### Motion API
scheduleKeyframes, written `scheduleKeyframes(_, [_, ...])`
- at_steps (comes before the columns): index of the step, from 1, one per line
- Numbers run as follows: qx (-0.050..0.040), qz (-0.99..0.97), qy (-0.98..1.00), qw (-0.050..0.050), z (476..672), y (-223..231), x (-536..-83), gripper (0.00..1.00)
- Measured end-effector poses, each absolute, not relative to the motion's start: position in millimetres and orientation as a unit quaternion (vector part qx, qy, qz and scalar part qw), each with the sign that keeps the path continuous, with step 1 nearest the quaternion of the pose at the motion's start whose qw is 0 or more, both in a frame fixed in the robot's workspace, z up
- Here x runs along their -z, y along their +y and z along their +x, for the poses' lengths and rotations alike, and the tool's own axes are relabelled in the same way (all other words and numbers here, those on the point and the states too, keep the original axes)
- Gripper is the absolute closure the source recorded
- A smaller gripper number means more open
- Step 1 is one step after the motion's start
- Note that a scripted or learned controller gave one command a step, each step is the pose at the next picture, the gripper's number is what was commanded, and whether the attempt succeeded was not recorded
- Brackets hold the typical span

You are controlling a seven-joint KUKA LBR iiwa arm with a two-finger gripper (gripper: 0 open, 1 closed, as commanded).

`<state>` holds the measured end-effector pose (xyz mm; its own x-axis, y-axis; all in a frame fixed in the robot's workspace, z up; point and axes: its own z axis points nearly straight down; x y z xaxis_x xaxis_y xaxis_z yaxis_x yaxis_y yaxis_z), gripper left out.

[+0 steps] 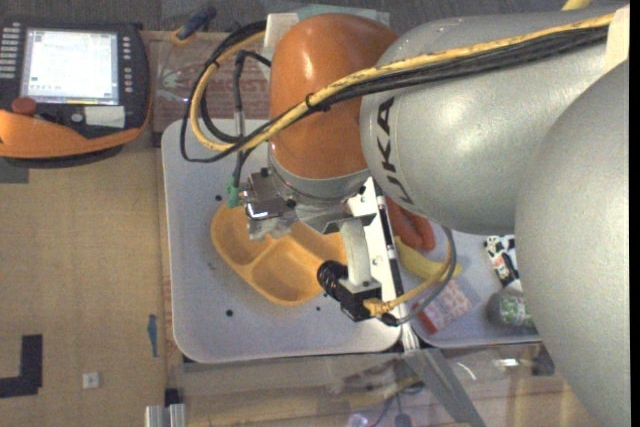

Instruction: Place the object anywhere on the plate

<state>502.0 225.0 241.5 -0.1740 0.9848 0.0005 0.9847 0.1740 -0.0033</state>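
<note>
Camera view:
Arm point(420, 105): covers most of what you get, wrist right above the left bin point(190, 315).
Plate point(275, 270): yellow, divided, in that bin, partly under the wrist.
Claw: buried under the wrist, can't tell you its state.
Object: can't pick it out.

- One grey robot arm point(480, 115) with one orange band point(325, 85) above the wrist;
- Two white bins: the left bin point(190, 245), the right bin point(480, 330) mostly hidden;
- One yellow divided plate point(270, 270) in the left bin;
- One control pendant point(70, 85) beside the bench;
- A few small items point(505, 305) in the right bin, too hidden to count exactly.
</note>
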Motion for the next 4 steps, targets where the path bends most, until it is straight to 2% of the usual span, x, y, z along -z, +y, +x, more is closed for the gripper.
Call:
scheduleKeyframes(1, [0.0003, -0.652, -0.758, 0.0, 532.6, 182, -346, 1.0])
scheduleKeyframes(2, [0.0007, -0.706, -0.708, -0.001, 517.9, 166, -391, 1.0])
scheduleKeyframes(3, [-0.0011, -0.699, -0.715, 0.001, 482.6, 149, -407, 1.0])
scheduleKeyframes(4, [-0.0004, -0.671, -0.741, 0.001, 479.0, 195, -238, 1.0])
